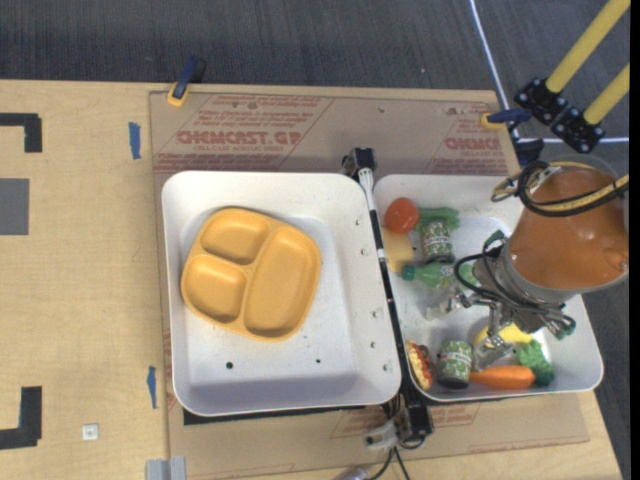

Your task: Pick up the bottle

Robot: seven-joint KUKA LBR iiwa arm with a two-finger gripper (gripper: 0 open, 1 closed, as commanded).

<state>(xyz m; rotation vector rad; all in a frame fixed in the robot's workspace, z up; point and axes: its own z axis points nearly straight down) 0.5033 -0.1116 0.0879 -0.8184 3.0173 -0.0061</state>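
A small green bottle (428, 275) lies on its side in the middle left of the right bin (590, 353). My gripper (503, 328) hangs low over the right half of that bin, under the orange wrist band (565, 243), a short way right of and below the bottle. It sits just above a yellow toy (508, 338) and a clump of broccoli (537, 355). The wrist hides most of the gripper from above.
The right bin also holds a red tomato (401, 214), a labelled can (436, 236), a second can (456, 360), a carrot (503, 376) and a slice of pizza (420, 364). A yellow divided plate (250, 273) lies in the left bin (190, 368).
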